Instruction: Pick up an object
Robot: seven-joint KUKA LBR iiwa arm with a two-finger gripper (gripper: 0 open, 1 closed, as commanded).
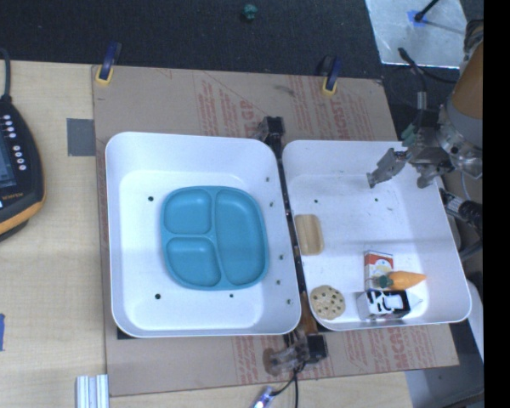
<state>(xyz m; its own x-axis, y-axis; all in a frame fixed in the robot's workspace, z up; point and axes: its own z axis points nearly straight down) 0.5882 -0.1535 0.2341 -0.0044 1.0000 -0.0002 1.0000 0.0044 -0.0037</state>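
- Round cookie (326,301), at 7 o'clock in the right bin (340,155): flat, likely to slip from a pinch.
- Small carton (379,283), at 5 o'clock, an orange carrot-shaped toy (405,280) lying across it: risk of nudging both.
- Tan bread-like slab (308,234), at 9 o'clock against the wall.
- Gripper (393,169), at 1 o'clock, well apart from all items; grip state cannot be told.

A blue divided plate (214,236) sits in the left white bin (132,155), far left of the fingers (382,175). A handheld control pad (4,172) rests at the wooden counter's (34,313) left edge; two clamps (109,62) grip the cardboard sheet (221,100).
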